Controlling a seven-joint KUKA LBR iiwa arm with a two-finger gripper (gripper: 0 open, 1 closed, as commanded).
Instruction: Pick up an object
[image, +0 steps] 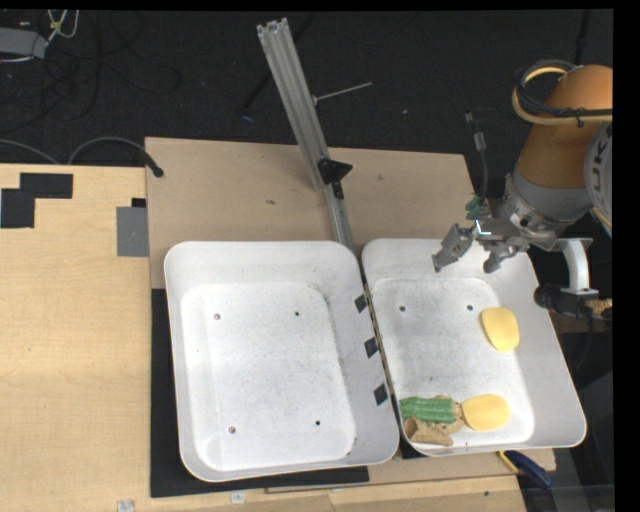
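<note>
In the right bin (420, 330) lie a yellow oval piece (500, 329) near the right wall, a second yellow piece (485, 411) at the front, a green ridged object (427, 408) beside it, and a tan lumpy object (433, 431) at the front rim. My gripper (469, 256) hangs above the far edge of the right bin, well behind the objects. Its two fingers are spread apart, with nothing between them.
The left bin (265, 360) lies next to the right one, with black clips (370, 346) along the shared edge. A slanted metal rail (305, 125) rises behind the bins. A wooden bench surface (70, 330) extends to the left.
</note>
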